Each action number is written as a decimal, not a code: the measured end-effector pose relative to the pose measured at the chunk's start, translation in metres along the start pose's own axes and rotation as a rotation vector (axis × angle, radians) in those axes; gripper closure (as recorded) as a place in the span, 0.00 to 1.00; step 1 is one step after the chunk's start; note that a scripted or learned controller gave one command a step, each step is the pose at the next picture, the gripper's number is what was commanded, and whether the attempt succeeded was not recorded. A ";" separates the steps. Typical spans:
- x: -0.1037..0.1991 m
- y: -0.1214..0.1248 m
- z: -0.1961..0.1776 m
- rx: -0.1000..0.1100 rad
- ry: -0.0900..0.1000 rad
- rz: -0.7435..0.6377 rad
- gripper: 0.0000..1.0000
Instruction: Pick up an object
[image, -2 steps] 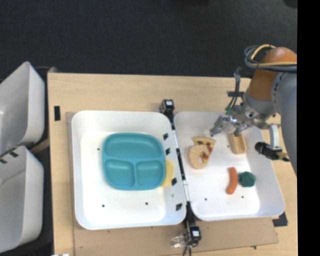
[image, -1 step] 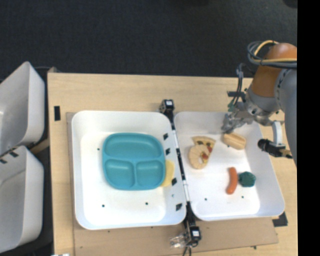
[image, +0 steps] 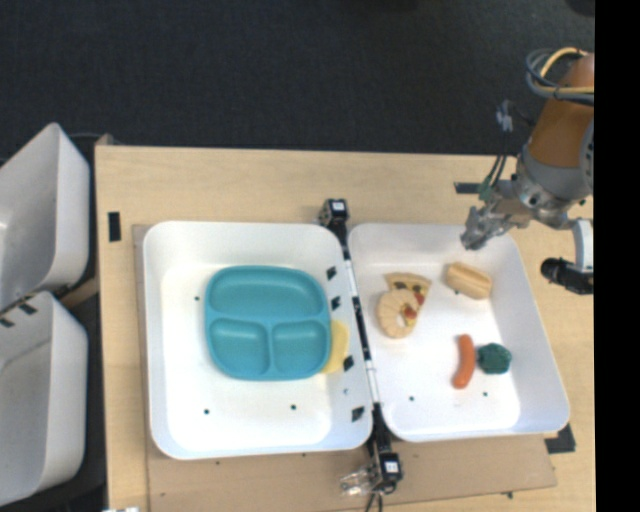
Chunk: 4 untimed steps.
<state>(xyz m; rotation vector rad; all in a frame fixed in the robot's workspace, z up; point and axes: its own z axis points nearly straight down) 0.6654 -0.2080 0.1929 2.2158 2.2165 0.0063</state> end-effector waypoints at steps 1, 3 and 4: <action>0.004 0.000 -0.047 0.000 0.001 -0.003 1.00; 0.050 -0.022 -0.103 0.007 0.002 -0.005 1.00; 0.102 -0.039 -0.106 0.007 0.004 -0.006 1.00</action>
